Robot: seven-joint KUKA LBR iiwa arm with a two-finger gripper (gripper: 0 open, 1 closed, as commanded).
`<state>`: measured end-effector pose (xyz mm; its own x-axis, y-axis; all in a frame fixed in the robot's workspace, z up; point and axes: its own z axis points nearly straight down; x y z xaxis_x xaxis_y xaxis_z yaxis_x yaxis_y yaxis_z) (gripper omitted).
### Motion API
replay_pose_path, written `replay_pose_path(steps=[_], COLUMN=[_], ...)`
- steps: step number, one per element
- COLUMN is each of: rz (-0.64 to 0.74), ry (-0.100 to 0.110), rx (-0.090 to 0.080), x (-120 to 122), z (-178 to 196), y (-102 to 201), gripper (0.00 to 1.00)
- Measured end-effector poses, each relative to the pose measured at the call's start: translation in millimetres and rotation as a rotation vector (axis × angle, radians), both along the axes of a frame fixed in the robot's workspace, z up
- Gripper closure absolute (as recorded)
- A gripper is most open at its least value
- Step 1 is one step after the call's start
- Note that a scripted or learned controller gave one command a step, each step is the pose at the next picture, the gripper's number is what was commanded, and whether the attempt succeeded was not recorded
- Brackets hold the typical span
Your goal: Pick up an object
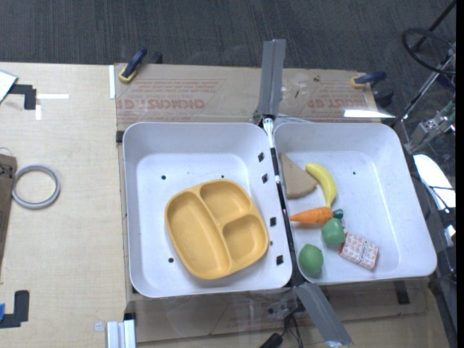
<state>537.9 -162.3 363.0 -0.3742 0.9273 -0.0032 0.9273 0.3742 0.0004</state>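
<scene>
The right bin (384, 147) holds several small items along its left side: a tan wedge like a slice of bread (296, 179), a yellow banana (324, 182), an orange carrot (312, 217), a dark green round fruit (333, 233), a lighter green lime (310, 259) and a small red-and-white patterned packet (359, 251). A yellow three-compartment plate (216, 228) lies in the left bin (145, 158).
A roll of tape (34, 186) lies on the wooden bench at the left. Blue clamps (133, 64) hold cardboard behind the bins. A grey divider post (272, 78) stands between the bins at the back. Cables and gear crowd the far right.
</scene>
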Motion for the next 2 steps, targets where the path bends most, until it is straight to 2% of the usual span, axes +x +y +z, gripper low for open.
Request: replay_pose_path(steps=[1, 2], rz=[0.212, 0.009], ry=[0.003, 0.0], rx=[0.002, 0.001], x=[-34.1, -32.1], z=[-94.4, -36.3], y=[141.8, 98.2], gripper=[1.0, 1.0])
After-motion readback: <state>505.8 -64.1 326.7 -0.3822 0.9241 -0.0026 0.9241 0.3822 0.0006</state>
